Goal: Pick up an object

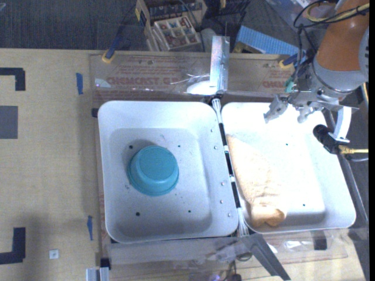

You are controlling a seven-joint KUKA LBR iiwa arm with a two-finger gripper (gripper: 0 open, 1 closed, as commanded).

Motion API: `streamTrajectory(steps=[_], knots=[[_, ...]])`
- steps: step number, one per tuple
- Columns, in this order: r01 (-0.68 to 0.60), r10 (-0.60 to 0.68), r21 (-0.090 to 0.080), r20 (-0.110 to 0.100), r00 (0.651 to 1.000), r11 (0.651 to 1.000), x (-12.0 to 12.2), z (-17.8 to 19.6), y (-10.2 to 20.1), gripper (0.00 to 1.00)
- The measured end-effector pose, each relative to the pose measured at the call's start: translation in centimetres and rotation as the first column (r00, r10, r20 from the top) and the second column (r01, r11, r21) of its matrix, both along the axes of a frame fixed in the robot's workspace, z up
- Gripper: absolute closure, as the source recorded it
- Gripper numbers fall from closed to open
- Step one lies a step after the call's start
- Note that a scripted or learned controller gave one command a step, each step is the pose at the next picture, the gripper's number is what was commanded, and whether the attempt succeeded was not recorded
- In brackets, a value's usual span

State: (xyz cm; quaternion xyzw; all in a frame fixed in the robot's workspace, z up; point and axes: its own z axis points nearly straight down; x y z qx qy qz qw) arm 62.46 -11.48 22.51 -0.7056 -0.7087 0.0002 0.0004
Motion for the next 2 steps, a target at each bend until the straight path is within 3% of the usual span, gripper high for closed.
streamTrajectory(steps=[1, 2], knots=[[-0.015, 0.015, -0.002, 0.005, 1.000, 1.000, -2.7, 14.0, -1.0, 0.00], [-0.207, 0.207, -0.001, 0.003, 0.978, 0.978, -10.4, -0.9, -4.5, 0.00]])
